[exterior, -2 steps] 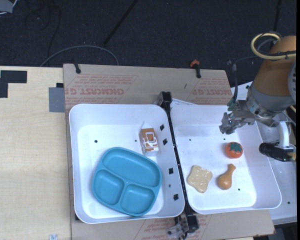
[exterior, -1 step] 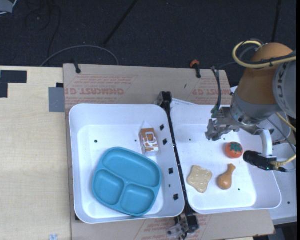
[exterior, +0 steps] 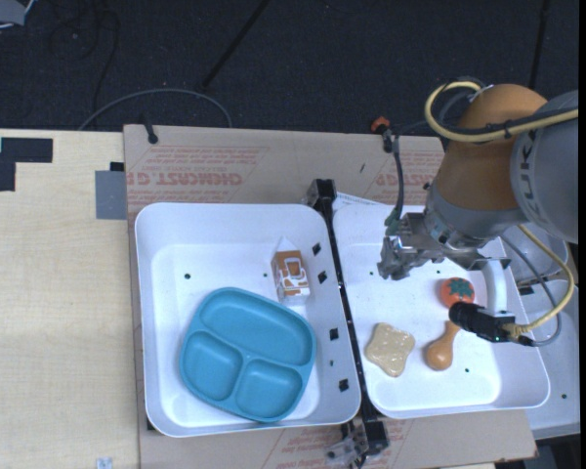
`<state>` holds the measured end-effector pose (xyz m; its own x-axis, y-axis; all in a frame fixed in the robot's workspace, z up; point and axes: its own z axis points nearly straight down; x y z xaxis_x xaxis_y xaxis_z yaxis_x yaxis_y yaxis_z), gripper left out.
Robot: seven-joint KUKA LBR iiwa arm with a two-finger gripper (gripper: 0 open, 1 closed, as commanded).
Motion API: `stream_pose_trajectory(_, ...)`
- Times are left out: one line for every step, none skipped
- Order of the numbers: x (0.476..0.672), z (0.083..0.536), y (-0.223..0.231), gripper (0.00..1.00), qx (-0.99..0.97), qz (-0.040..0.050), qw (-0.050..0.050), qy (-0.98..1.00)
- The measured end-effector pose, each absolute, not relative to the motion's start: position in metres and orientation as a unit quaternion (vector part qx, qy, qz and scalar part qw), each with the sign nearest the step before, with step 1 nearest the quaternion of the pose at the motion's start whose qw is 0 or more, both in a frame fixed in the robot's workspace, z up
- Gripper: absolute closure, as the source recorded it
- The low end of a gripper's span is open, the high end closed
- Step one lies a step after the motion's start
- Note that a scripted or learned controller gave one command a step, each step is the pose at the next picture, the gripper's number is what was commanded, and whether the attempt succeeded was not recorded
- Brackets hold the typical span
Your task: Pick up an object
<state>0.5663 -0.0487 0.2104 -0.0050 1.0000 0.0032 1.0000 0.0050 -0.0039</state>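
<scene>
End effector (exterior: 396, 259) hangs low over the right bin (exterior: 527, 389), can't tell its state. Nothing visibly gripped. Candidates lie at its 4 to 5 o'clock: beige piece (exterior: 389, 348), orange maraca-like toy (exterior: 441, 348). Left bin (exterior: 156, 262) has blue tray (exterior: 246, 353), small carton (exterior: 291, 274).

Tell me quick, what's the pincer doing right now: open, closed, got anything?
Pincer: cannot be told; it hangs over the right bin, apart from the beige piece and the orange toy.
</scene>
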Motion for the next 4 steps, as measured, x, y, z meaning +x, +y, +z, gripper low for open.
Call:
stream_pose_trajectory(0.551, 0.22, 0.01, 1.0, -0.705, 0.0009, 0.003, -0.709)
stream_pose_trajectory(0.542, 0.225, 0.054, 1.0, -0.705, 0.0013, 0.003, -0.709)
stream_pose_trajectory(0.527, 0.226, 0.094, 1.0, -0.706, 0.0023, 0.003, -0.708)
stream_pose_trajectory(0.527, 0.226, 0.092, 0.0, -0.706, 0.0024, 0.002, -0.708)
